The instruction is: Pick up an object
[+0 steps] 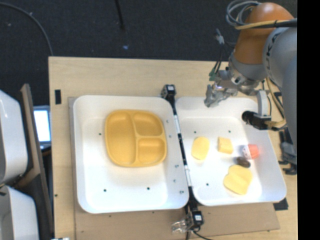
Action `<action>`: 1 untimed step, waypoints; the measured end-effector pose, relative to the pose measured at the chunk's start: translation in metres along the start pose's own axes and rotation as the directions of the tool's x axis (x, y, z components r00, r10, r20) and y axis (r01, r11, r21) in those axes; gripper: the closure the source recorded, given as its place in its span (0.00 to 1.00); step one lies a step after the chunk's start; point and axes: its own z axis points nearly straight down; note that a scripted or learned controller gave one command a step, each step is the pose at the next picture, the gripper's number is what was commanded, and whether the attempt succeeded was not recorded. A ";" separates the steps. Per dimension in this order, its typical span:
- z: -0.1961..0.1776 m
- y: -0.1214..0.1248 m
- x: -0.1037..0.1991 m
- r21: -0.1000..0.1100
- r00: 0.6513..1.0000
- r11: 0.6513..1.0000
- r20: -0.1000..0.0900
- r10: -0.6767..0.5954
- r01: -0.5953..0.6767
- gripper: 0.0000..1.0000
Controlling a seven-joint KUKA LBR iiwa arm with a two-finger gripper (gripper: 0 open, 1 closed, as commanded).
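End effector (216, 98) above far rim of right bin (272, 184), nothing between its prongs; spread or pressed together: cannot tell. Yellow pieces (200, 148) lie mid-bin, apart. Best: pick isolated piece, centre above it, descend vertically.

My hand (216, 98) hangs over the far rim of the right bin (265, 191), and the floor below it there, along the far left part, lies open. Toward the near side the way narrows: a pale oval piece (200, 148), a small yellow block (225, 145), an orange-and-white item (250, 151) touching a dark lump (243, 161), and a larger yellow piece (238, 179) sit clustered, with slim gaps between them. The left bin (90, 184) is crowded in its middle by a yellow divided tray (135, 137); its margins stay free. The ridge (180, 149) between the bins stands as a barrier on the surface (62, 76).
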 end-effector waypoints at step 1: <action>-0.009 0.011 0.055 0.000 1.000 1.000 -0.001 -0.001 0.001 1.00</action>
